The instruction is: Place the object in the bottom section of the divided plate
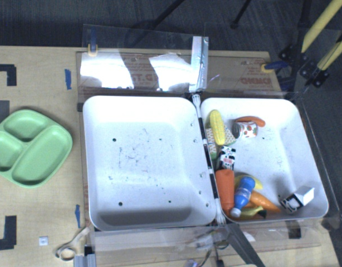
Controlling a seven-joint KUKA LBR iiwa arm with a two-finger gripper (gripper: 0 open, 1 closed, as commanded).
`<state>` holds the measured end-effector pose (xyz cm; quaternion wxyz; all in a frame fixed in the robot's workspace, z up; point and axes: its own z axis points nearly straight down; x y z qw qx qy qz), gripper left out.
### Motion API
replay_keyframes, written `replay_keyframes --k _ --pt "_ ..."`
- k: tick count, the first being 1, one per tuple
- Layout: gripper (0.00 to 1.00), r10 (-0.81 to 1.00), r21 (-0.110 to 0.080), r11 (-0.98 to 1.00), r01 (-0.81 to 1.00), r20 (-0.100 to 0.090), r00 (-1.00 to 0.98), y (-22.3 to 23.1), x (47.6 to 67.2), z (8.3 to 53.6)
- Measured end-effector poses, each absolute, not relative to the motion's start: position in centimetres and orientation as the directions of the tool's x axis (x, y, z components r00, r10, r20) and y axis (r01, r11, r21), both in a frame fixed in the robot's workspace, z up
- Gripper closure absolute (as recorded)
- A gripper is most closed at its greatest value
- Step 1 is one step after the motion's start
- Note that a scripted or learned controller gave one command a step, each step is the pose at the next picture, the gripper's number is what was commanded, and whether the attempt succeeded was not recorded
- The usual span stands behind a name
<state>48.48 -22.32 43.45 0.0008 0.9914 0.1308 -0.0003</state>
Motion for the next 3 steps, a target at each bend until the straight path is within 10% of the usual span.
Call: replay_keyframes --k 3 --pt "0.0 0.26 0.001 -0.966 0.26 -0.001 0.966 -22.29 48.49 43.45"
